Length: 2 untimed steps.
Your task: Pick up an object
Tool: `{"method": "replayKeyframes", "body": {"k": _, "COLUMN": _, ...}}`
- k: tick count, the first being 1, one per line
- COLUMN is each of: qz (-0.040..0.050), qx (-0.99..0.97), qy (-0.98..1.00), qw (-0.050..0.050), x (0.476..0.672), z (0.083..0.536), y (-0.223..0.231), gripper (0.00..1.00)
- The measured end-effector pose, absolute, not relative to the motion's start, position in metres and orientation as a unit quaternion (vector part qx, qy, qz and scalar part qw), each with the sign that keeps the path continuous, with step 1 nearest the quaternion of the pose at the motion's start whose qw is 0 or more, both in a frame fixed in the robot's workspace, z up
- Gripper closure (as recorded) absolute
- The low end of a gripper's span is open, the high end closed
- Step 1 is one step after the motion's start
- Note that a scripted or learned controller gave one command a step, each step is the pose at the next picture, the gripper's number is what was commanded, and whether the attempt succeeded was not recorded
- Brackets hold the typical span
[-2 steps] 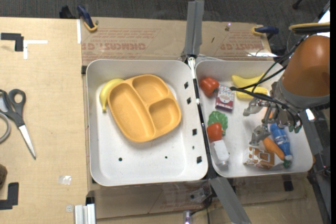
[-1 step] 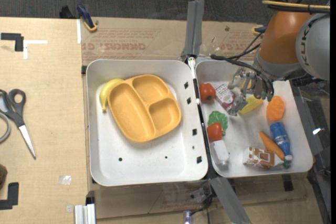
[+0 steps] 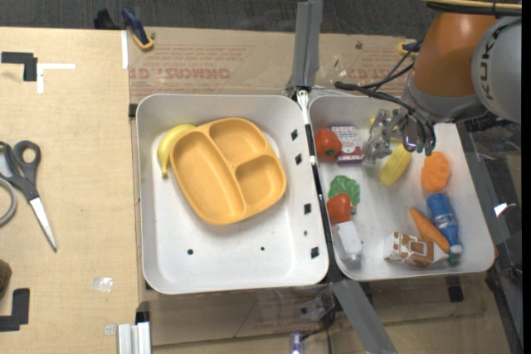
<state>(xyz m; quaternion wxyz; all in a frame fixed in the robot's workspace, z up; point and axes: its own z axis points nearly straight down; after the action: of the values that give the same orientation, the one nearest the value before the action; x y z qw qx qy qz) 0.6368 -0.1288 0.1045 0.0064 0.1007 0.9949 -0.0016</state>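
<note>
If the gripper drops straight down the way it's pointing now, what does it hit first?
Most likely the yellow corn-like toy in the right bin: the gripper hangs just above its upper end. The small box lies close on the left. Depth is hard to judge from this slanted view, so treat it as probable.

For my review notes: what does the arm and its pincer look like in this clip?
The arm is grey with a broad glossy orange band above the wrist and dark lettering on its grey shell. A yellow cable loops over the top. The pincer is small, metallic grey.
</note>
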Motion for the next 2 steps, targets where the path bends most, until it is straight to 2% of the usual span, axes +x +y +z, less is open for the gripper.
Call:
{"method": "replayKeyframes", "body": {"k": 1, "qz": -0.0015, "qx": 0.101, "qy": 0.995, "qw": 0.006, "x": 0.637, "z": 0.104, "y": -0.129, "gripper": 0.0}}
{"method": "replayKeyframes", "body": {"k": 2, "qz": -0.0023, "qx": 0.099, "qy": 0.995, "qw": 0.009, "x": 0.638, "z": 0.115, "y": -0.128, "gripper": 1.0}}
